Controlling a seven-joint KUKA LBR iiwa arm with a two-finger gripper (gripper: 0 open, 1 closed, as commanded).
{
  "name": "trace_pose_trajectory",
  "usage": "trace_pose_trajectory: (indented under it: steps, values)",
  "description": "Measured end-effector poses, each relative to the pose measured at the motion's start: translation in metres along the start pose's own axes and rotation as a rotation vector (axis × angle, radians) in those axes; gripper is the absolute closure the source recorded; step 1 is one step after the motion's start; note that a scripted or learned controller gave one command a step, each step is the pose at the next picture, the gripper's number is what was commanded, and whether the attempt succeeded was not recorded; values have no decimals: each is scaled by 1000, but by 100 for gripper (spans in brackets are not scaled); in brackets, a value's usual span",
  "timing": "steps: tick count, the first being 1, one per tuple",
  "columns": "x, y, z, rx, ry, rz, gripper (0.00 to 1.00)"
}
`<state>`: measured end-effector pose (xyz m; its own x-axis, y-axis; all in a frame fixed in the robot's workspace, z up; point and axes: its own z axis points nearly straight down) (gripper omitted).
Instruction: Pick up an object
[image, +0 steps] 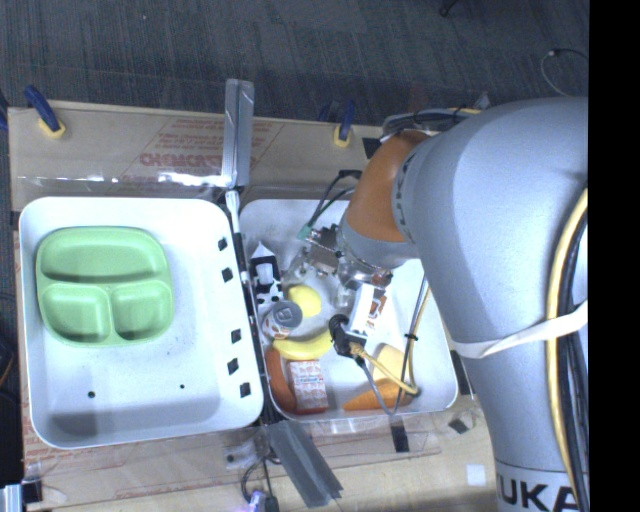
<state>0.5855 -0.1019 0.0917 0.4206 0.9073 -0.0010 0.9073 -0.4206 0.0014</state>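
Big grey KUKA arm (500, 230) nearest the lens, bent down over the right bin (440, 385). Leftward, green divided tray (103, 283) in the left bin (130, 410); then yellow ball (304, 299), banana (303, 347) and packet (306, 383) heaped below the gripper (335, 280). Cannot tell its grip.

arm (500, 230) over cluttered right bin (440, 385)
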Motion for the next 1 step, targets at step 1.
trace_pose_trajectory:
  steps: [1]
  values:
    - [1, 0, -9, 2, 0, -4, 100]
